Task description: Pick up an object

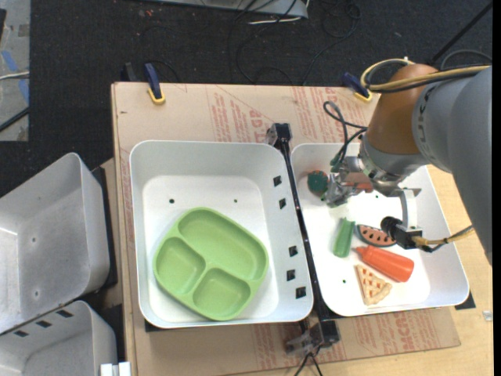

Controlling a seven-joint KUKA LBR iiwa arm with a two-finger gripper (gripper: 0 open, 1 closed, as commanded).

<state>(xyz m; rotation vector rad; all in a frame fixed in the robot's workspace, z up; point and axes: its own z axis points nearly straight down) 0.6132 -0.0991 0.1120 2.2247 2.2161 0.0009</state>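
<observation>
Fingers: grip state cannot tell.
Table: brown board, clamped, beneath fingers.
Floor: dark, cables, beyond fingers.

Dark floor, loose cables, brown board, yellow clamps

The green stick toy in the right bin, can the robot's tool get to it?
Probably yes. The green stick toy lies flat in the right bin, just below the tool, with nothing lying over it. The watermelon slice sits close beside it, so the grab might bump that.
</observation>
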